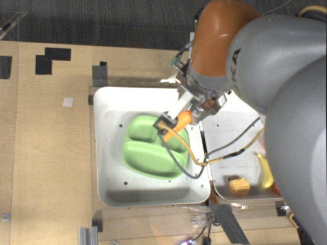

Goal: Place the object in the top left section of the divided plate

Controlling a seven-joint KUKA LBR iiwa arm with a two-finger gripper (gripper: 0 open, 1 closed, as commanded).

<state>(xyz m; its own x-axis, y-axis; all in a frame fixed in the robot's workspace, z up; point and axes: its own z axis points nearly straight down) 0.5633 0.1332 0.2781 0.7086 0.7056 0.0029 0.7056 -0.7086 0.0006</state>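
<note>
Carrot [180, 122] sits pinched in the pincer [173, 124] just above the green plate [148, 157] at frame centre, so the carry seems nearly over, and the next move calls for lowering into the plate's upper-left section and letting go.

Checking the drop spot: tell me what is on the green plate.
Over the plate hangs the gripper, an orange object at its tip. A black cable crosses the plate's right side. The gripper covers part of the upper sections.
</note>
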